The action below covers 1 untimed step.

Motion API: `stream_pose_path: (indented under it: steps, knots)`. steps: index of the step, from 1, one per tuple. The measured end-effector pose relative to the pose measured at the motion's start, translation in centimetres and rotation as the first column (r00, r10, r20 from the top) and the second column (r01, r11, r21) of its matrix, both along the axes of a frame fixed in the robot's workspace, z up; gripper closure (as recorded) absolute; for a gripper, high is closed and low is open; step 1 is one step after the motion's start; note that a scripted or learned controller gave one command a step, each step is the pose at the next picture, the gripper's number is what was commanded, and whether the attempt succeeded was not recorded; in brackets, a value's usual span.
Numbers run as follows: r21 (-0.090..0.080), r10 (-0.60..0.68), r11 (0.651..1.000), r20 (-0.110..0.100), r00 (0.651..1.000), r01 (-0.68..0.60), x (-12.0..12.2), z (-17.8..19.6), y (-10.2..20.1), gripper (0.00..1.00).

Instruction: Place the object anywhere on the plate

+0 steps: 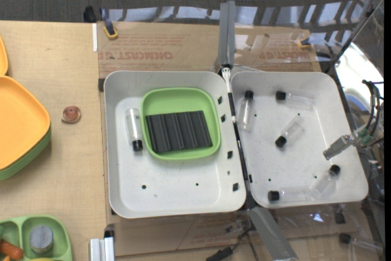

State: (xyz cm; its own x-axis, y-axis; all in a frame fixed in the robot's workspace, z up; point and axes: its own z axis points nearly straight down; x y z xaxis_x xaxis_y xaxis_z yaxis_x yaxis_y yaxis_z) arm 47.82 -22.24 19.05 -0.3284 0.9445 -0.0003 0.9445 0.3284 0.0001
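Grey metal gripper (339,147) trailing thin cables.

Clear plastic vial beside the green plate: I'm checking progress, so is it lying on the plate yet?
No: the clear plastic vial with a black cap lies on the white bin floor, left of the green square plate.

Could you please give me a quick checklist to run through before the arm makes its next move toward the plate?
1. Green plate sits in the left bin: ok.
2. Plate surface free: not ok, a dark ribbed pad covers much of it.
3. Vials available in the right bin, such as the middle vial: ok.
4. One vial lies beside the plate, not on it: not ok.
5. End effector at the right bin's right edge, holding a vial: cannot tell.
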Motion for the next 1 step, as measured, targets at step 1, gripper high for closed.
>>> stream_pose_path:
  steps: [1]
  knots:
    - [-0.001, -0.002, 1.0, 0.002, 1.0, 0.002, 0.13, 0.88, -0.05, 1.0]
